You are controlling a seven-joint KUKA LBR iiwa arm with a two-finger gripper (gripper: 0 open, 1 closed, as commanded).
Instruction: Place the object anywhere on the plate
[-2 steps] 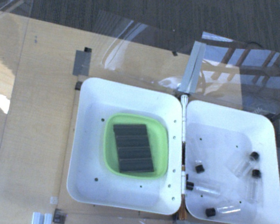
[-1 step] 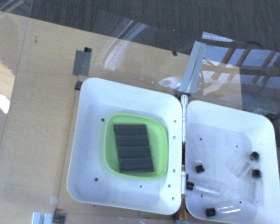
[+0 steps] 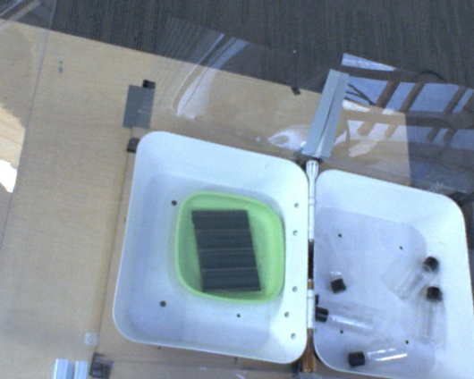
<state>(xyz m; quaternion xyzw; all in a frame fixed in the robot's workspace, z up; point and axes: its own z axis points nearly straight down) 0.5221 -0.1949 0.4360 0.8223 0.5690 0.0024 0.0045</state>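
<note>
Wooden bench [image 3: 49,224] under two white bins [image 3: 135,302]

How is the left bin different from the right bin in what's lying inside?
The left bin holds a green plate with one dark ribbed block lying flat on it; the right bin holds several small clear tubes with black caps, scattered and pointing different ways. The left bin's contents sit centred; the right bin's spread toward its near side. Both bins are shallow and white.

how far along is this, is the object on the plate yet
Looks done: a dark ribbed block lies flat on the green plate in the left bin. Nothing is in hand. Clear vials with black caps lie loose in the right bin.
</note>
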